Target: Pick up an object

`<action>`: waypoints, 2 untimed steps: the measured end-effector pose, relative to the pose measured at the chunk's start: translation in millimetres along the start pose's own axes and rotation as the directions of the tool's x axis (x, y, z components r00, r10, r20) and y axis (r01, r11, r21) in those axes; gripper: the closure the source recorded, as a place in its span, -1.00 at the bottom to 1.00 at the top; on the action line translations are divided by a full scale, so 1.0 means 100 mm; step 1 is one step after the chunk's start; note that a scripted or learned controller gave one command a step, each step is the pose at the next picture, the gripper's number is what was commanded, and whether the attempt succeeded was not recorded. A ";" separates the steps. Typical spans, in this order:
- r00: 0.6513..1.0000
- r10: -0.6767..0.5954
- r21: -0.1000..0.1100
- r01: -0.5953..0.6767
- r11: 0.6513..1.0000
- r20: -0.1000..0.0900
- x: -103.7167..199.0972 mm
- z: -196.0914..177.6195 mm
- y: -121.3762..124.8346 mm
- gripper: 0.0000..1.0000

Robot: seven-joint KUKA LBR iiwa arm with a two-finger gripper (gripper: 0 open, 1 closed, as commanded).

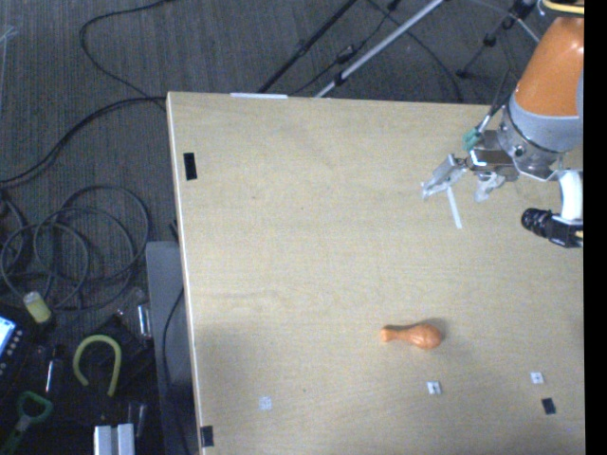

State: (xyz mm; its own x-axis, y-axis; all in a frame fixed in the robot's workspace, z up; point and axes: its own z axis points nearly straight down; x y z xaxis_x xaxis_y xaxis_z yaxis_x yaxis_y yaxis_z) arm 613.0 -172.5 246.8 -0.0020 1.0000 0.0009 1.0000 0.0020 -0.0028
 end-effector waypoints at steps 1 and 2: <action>0.998 -0.066 0.000 0.066 0.998 0.005 -0.49 0.38 0.55 -1.00; 0.976 -0.216 0.000 0.216 0.976 0.003 -0.50 1.29 0.56 -1.00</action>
State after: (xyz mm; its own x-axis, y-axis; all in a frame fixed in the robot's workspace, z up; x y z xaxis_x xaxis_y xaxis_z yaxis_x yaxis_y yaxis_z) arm 668.4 -222.4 117.4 -0.2185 0.9758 -0.0020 0.9758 0.2185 -0.0023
